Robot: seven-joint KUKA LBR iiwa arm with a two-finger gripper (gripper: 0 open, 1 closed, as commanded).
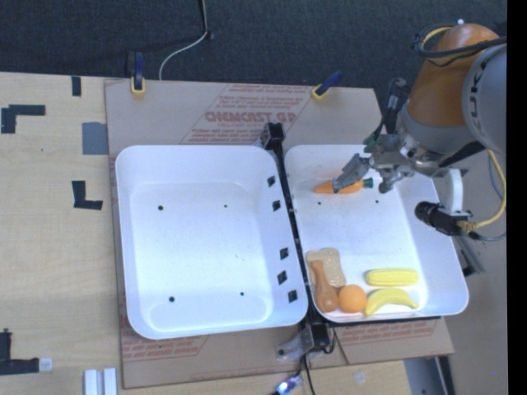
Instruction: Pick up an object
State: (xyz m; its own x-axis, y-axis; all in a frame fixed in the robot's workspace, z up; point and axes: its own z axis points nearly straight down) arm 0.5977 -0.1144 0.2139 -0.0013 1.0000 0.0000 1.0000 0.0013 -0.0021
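Two shallow white bins sit side by side on a sheet of brown cardboard (247,113), seen from above at a slant. The left bin (132,220) shows only its white floor with a few small dark dots. The right bin (428,245) holds several toy foods.

The grey arm (461,81), with its orange band, reaches in from the right over the far part of the right bin. Its gripper (366,174) hangs just above an orange carrot (339,188), which lies near the bin's far wall. One dark finger (352,171) slants down to the carrot's upper side and looks to be touching it — whether the fingers are spread or pinched on the carrot cannot be told from this angle.

At the near end of the right bin, well apart from the gripper, lie a tan bread-like piece (324,263), an orange ball (352,299) just beside it, a yellow corn cob (392,277), and a yellow banana (390,301) — the last two close together.
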